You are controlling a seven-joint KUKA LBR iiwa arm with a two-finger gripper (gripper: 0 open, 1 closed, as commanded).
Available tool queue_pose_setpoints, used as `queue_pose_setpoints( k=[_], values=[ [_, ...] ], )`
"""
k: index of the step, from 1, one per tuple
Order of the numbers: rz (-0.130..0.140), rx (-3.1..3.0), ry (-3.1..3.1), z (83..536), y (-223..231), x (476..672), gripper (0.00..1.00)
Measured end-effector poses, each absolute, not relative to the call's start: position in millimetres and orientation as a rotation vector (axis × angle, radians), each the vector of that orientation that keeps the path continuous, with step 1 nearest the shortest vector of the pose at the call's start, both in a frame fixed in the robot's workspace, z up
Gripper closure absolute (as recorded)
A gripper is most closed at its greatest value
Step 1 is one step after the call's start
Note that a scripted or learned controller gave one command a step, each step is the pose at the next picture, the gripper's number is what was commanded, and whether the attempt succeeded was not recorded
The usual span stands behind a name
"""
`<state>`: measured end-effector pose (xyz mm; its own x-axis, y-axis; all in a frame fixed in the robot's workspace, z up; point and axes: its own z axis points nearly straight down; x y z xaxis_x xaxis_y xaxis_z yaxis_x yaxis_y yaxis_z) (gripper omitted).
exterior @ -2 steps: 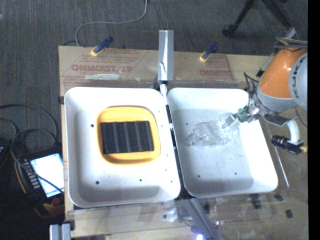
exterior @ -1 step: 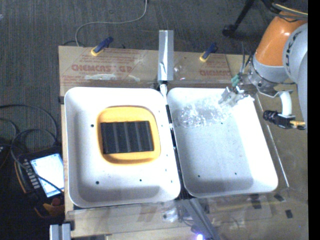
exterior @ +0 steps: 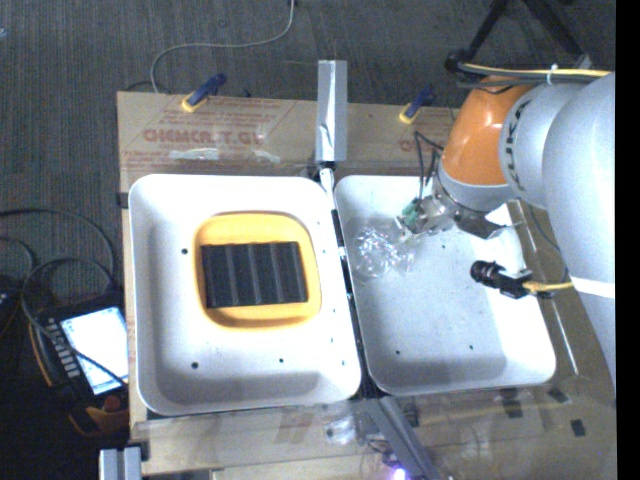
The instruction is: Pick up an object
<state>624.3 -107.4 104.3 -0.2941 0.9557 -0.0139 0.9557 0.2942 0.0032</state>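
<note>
Because the arm (exterior: 560, 148) crowds the right bin (exterior: 460, 358), its gripper (exterior: 425, 213) could shove the clear plastic object (exterior: 380, 250) against the dividing wall rather than take it — a judgement only. How far the gripper stands open I cannot tell, nor whether it has anything. The crumpled, see-through object lies in the right bin's upper left, just beside the gripper; its long axis seems to run upper right to lower left — faintly.

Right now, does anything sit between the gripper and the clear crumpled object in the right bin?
Nothing visible does. The gripper hangs low in the right bin, just right of the clear crumpled object, with bare bin floor between them. The yellow tray lies apart in the left bin.
</note>
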Motion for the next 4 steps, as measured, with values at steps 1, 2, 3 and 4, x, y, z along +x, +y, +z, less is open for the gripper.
queue_pose_setpoints(
  k=[1,2,3,4],
  values=[
    [-0.006,1.86,2.528,101,-103,623.2,0.0],
    [-0.003,1.898,2.504,120,-140,549.5,0.0],
    [0.009,1.751,2.592,92,-110,616.7,0.0],
    [0.009,1.721,2.61,92,-109,576.7,0.0]
  ],
)
